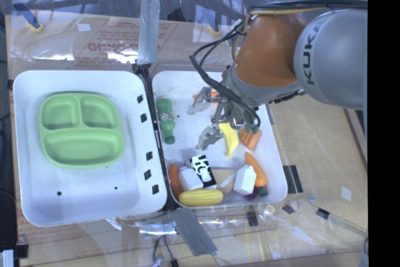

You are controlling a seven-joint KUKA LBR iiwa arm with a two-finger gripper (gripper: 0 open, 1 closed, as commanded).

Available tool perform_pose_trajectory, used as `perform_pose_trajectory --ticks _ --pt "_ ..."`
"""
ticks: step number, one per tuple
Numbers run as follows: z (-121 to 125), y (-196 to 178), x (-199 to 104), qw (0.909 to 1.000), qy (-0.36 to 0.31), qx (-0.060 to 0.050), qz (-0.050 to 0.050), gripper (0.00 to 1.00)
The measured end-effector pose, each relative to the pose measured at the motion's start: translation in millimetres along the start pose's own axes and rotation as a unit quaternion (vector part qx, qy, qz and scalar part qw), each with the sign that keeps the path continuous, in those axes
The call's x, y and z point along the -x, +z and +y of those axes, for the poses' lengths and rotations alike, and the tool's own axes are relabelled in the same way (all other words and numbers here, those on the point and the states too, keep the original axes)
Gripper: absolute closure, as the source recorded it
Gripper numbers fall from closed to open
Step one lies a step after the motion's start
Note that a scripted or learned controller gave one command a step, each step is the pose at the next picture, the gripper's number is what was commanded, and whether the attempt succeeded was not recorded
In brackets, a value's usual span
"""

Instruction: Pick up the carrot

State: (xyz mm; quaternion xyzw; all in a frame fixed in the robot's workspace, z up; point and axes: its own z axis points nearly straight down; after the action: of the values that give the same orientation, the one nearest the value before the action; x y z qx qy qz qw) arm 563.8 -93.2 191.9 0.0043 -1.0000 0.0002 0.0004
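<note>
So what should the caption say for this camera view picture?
Robot tool hovers over a toy-filled bin near a carrot.

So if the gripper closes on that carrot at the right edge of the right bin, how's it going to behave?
The carrot looks like rigid toy plastic, so probably stiff and light. Its smooth tapered shape may slip from the gripper. Lying beside the banana and bin wall, it likely won't roll far.

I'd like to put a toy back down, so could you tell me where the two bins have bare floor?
Left bin: bare strip along the near edge, below the green divided plate. Right bin: a patch at the far left, between the green bottle and the gripper. Its near end is crowded around the corn and carrot.
</note>
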Motion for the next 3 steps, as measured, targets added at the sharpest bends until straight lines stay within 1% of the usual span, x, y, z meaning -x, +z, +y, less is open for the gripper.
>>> perform_pose_trajectory --ticks 1,2,3 --pt "-69 -13 36 0.9987 -0.05 -0.001 -0.002 0.0" --pt "-109 89 63 0.9998 0.02 0.001 0.003 0.0" --pt "-114 95 87 0.9885 0.15 0.004 0.012 0.0"
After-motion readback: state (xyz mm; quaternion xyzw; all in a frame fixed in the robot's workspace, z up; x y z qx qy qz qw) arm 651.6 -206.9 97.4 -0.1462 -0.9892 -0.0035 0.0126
